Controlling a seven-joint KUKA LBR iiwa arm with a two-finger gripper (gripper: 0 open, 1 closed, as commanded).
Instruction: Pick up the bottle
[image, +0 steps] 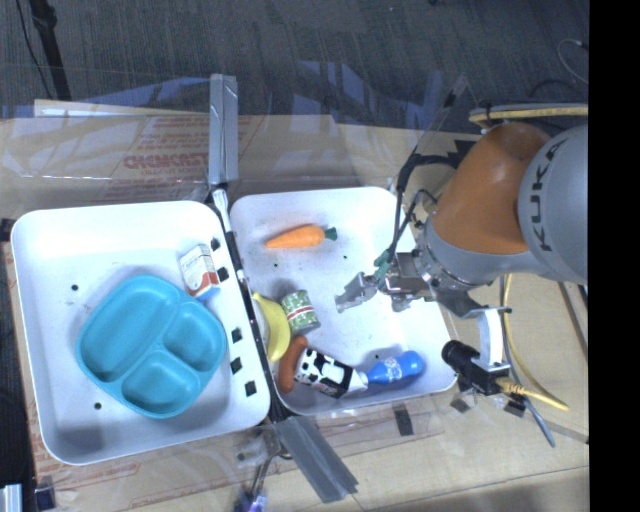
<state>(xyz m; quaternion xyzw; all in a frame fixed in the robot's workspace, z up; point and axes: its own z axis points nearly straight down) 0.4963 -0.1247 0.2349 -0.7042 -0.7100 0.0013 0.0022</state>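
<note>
A blue bottle (394, 370) lies on its side near the front edge of the right bin (350, 205), its end against a black-and-white cow toy (325, 372). My gripper (356, 291) hangs over the middle of the right bin, up and to the left of the blue bottle and apart from it. Nothing shows in the gripper. A small white bottle with a red label (198, 268) lies in the left bin (60, 240), by the divider.
In the right bin lie a carrot (296, 237), a banana (268, 322), a green-labelled can (299, 310) and a brown sausage (291, 362). A blue divided plate (150, 345) takes up much of the left bin. The arm's orange band (490, 195) looms over the right bin's right side.
</note>
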